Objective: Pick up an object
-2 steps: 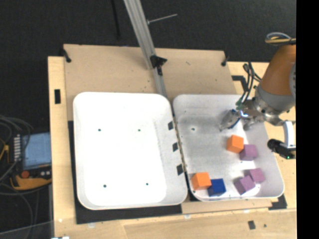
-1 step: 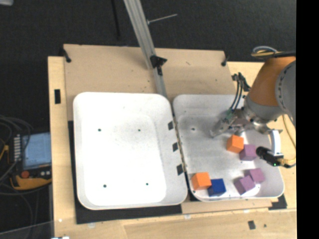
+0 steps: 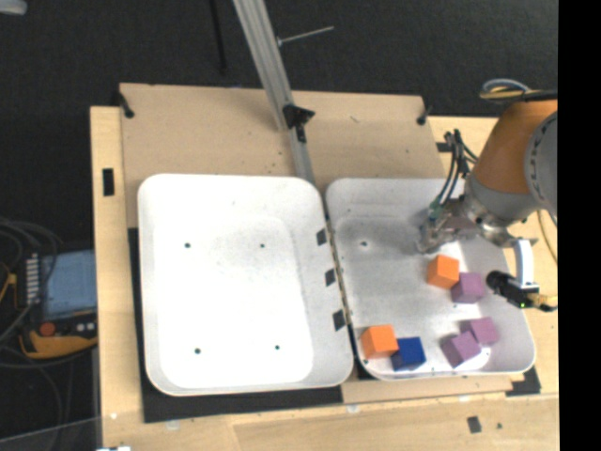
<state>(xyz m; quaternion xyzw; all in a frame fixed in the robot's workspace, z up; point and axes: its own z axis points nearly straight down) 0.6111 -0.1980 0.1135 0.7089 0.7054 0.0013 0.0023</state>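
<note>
On the pale wooden table (image 3: 235, 130), two shallow white plastic bins lie side by side, long edges nearly touching. Left bin (image 3: 230, 280): larger in view, bare white floor with a few small dark dots. Right bin (image 3: 376, 224): holds every loose item, all gathered in its right and near parts.

Grey robot arm with orange band (image 3: 512, 153): enters from the right and bends down over the far-right part of the right bin. Its hand (image 3: 434, 236) hangs low above the bin floor, just beyond the upper orange block; whether its jaws stand apart or together cannot be told, as the wrist covers them, and nothing is seen between them.

Slanted grey metal pole (image 3: 268, 59): crosses from the top centre down to the gap between the bins.

Blocks, all in the right bin:
- orange cube, upper (image 3: 443, 271), touching or just beside a purple cube (image 3: 468, 287);
- orange cube, lower (image 3: 379, 340), against a blue cube (image 3: 408, 353) at the near rim;
- two purple cubes, (image 3: 484, 331) and (image 3: 460, 348), close together in the near right corner.
</note>
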